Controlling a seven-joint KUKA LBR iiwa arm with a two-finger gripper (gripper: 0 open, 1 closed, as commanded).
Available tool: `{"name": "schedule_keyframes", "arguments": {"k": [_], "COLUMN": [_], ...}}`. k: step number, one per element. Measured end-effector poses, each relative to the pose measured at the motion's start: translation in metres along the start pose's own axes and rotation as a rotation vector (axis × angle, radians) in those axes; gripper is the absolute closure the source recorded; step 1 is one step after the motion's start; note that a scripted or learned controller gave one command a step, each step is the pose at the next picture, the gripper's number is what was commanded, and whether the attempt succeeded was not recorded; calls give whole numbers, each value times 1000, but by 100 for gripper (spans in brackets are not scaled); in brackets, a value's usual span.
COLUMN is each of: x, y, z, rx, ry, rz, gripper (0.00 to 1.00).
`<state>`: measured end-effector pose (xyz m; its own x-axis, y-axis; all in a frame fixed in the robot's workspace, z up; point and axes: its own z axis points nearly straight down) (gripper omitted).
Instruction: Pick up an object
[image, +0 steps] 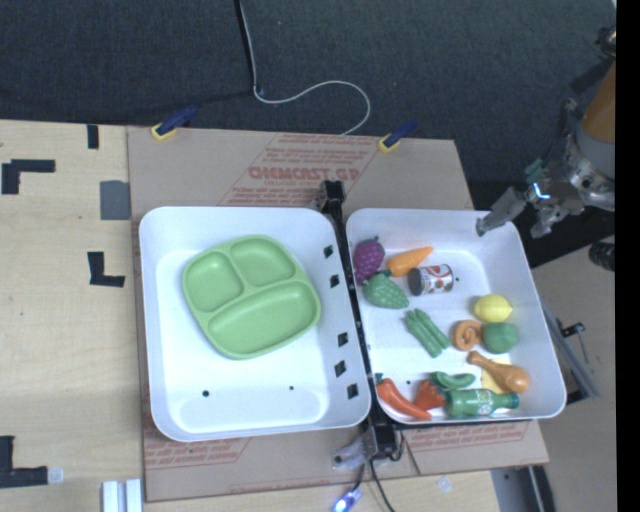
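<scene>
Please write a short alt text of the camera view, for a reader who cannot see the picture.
The gripper hangs over the far right corner of the right bin, which holds toy foods, among them a lemon, a carrot and purple grapes. The left bin holds a green divided plate.

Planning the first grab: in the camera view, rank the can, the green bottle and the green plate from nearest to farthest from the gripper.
1. Can: upper part of the right bin, nearest the gripper.
2. Green bottle: along the right bin's bottom edge.
3. Green plate: in the left bin, farthest.
</scene>
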<state>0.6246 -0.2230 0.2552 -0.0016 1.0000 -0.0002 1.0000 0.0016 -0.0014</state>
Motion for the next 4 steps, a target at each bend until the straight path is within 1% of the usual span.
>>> {"name": "schedule_keyframes", "arguments": {"k": [1, 2, 3, 4], "x": [0, 41, -3, 0], "y": [0, 13, -44, -103], "z": [-10, -172, -166, -163], "rx": [-1, -20, 0, 1], "ry": [0, -4, -1, 1], "rz": [-2, -6, 5, 1], "gripper": [100, 100, 100, 100]}}
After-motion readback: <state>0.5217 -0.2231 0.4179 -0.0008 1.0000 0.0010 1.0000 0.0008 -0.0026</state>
